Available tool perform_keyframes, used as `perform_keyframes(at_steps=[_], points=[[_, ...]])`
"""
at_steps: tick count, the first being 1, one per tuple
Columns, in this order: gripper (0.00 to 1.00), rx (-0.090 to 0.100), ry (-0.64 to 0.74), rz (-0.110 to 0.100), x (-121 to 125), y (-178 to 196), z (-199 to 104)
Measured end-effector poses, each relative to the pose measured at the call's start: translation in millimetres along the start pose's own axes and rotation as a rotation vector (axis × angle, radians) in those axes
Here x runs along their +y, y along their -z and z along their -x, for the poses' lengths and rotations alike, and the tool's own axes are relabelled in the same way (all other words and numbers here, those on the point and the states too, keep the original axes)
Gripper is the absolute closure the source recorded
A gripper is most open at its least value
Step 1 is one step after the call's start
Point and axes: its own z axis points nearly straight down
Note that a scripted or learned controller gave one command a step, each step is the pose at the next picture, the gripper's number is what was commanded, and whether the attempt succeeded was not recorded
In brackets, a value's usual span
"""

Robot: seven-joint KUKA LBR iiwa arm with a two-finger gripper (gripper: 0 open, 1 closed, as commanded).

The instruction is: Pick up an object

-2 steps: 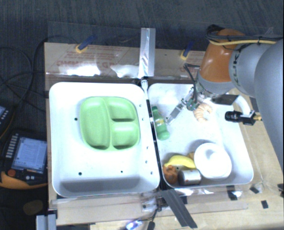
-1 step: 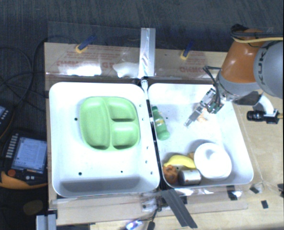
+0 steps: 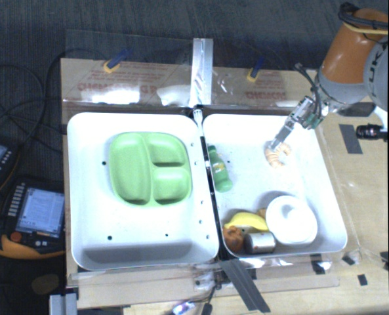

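Left bin (image 3: pixel 82 195): green divided tray (image 3: pixel 149 167). Right bin (image 3: pixel 328 195): green bottle (image 3: pixel 218 169) along the left wall; banana (image 3: pixel 246 221), metal can (image 3: pixel 260 243), white bowl (image 3: pixel 290 219) clustered in front. Tool (image 3: pixel 277 146) clenched on a small pale object (image 3: pixel 277 155).

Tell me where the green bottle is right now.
The small green plastic bottle lies in the right-hand white bin, against its left wall beside the divider, above the yellow banana.
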Motion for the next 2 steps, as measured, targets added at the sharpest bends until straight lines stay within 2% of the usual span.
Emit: perform_keyframes(at_steps=[1,2], points=[[0.0,0.001,-0.169,0.0,-23,2,19],[0.0,0.003,-0.343,0.0,-14,-79,10]])
